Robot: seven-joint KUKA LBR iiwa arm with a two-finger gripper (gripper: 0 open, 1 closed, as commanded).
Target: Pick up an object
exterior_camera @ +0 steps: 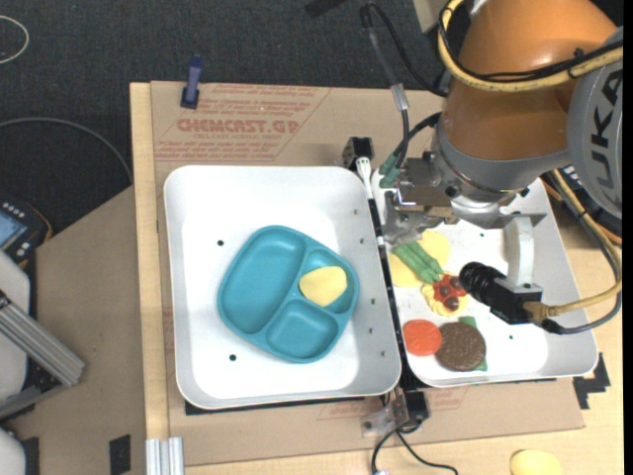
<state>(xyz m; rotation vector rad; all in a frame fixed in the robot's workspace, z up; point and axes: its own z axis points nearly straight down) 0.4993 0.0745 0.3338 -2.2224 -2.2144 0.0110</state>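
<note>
Nothing's been picked up yet, as far as can be judged. The gripper [410,228] is parked low at the right bin's [569,354] ten o'clock edge, just above a green piece [419,260]; whether the claw is spread or pinched can't be told. Toward five o'clock an orange disc [422,337] and a brown disc [462,346] are left lying. In the left bin [198,206], a yellow lump [322,285] is sat in the teal tray's [259,285] three o'clock compartment. The whole grab is still left to do.
</note>
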